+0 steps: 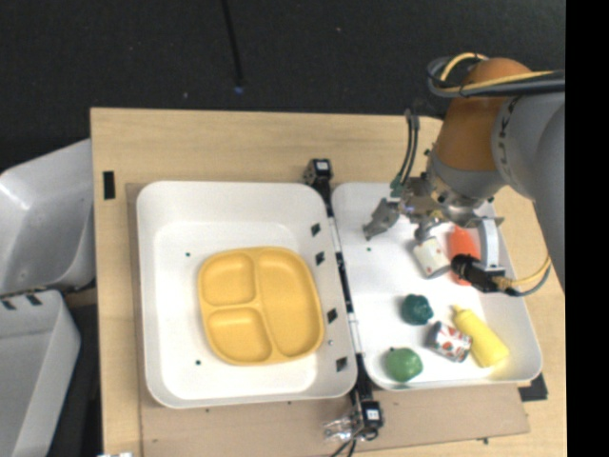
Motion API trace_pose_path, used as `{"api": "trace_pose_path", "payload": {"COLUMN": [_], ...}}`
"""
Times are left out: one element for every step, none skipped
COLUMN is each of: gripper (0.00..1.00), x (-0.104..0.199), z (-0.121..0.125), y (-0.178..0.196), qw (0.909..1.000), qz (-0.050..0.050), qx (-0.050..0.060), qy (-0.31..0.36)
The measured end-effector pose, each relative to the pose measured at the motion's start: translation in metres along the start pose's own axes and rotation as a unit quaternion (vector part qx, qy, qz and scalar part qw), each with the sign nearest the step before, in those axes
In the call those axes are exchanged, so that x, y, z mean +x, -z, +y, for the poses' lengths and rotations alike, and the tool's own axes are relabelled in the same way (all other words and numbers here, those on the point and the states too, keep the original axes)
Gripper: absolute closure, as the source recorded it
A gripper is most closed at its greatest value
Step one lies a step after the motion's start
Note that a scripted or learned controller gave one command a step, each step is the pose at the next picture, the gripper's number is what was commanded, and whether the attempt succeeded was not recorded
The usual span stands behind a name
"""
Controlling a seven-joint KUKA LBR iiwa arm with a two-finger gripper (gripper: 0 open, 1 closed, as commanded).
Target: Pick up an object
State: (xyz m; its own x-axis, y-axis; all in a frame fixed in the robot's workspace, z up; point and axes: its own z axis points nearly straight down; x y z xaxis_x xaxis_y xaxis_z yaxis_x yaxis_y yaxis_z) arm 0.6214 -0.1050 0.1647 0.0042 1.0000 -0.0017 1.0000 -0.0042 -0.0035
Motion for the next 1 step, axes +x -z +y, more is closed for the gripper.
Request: {"api": "trace_pose_path", "payload": {"gripper": [0.00], "x": [0.0060], "z": [-0.0073], "y": [-0.0573], "qw": [1.0000], "qz": [0.000], "qx": [0.001], "qy": [-0.001]}}
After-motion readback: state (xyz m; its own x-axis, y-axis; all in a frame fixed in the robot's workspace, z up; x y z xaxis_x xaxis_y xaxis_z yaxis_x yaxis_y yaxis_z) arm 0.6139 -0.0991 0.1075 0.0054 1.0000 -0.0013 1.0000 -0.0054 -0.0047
